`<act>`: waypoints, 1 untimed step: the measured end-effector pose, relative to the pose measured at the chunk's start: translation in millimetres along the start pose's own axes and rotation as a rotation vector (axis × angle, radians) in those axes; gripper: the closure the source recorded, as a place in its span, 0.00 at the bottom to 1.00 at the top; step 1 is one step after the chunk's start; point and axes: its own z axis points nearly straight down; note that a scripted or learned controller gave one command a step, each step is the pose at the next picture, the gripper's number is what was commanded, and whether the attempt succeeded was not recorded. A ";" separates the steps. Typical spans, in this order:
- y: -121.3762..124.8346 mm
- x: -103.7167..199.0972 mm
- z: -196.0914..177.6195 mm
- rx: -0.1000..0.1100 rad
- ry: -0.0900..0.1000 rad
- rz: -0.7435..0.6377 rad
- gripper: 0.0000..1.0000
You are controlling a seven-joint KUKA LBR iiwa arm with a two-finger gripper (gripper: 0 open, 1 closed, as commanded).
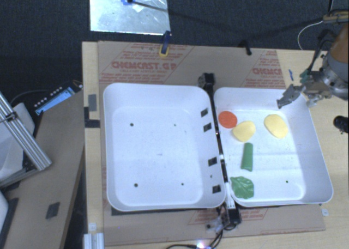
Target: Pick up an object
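Hovering at the right bin's far right corner, gripper state impossible to tell, likely staged above the nearby yellow piece for a descent.

Bright, even overhead light; white bins slightly overexposed, soft focus.

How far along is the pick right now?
Nothing looks picked yet. The claw sits at the right bin's upper right edge, nothing visible between its fingers. Orange disc, two yellow pieces, green stick and green lump lie in that bin. Left: descend, grasp, lift.
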 end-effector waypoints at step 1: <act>-8.8 117.8 130.8 0.012 0.009 -0.010 0.00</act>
